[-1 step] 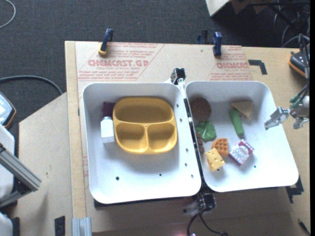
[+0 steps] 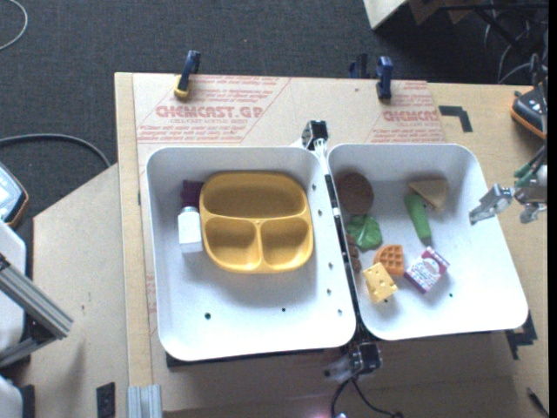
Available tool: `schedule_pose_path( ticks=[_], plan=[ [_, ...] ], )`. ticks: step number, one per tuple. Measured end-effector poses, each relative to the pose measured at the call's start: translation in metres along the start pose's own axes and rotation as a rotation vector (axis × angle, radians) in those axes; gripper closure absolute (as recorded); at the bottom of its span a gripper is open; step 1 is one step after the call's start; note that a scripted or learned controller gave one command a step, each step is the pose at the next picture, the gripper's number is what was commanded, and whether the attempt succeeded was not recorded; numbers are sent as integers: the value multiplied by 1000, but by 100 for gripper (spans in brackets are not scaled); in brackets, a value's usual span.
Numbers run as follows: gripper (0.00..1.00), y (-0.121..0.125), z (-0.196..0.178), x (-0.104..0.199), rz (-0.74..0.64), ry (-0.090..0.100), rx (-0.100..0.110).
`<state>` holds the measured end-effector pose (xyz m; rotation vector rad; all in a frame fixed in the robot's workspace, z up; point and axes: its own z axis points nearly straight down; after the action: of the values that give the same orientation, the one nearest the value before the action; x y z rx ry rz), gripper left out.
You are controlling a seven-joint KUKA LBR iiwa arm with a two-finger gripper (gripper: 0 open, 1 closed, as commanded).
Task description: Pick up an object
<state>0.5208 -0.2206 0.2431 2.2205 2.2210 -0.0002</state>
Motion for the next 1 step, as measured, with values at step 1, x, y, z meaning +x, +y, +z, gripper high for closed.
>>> schedule_pose_path(
  ticks=[1],
  plan=[
    [0,6,56,9,-1,4,7]
  ],
)
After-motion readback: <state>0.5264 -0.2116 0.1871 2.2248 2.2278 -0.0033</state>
